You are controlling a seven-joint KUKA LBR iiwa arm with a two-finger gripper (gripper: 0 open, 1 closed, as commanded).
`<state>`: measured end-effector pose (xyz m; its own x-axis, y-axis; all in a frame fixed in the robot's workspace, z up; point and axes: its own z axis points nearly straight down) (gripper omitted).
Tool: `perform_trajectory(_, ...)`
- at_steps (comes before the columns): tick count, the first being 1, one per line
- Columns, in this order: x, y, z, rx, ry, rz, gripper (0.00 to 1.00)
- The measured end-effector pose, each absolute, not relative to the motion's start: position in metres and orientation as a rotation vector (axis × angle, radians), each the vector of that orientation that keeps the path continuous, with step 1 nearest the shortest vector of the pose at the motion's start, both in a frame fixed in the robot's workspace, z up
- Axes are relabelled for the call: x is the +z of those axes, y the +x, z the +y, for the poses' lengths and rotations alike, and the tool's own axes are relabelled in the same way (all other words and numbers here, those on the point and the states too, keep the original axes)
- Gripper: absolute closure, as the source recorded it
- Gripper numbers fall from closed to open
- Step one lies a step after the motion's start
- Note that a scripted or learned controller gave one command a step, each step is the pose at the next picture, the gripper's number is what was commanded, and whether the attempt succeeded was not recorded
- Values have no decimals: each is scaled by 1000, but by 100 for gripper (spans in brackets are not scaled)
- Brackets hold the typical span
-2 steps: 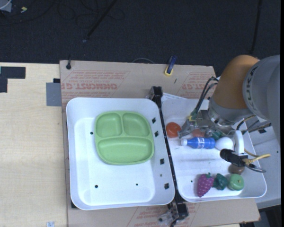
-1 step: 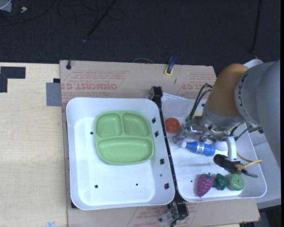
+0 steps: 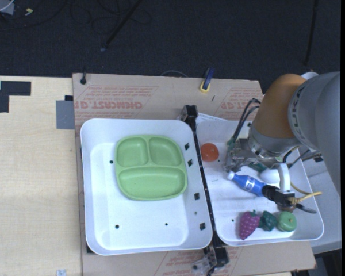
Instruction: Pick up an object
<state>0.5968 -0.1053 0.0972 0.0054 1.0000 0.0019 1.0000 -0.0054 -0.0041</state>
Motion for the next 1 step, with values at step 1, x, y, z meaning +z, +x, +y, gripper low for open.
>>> perform_trajectory(1, 147, 599, -115, -2, -2227, -2219, 100)
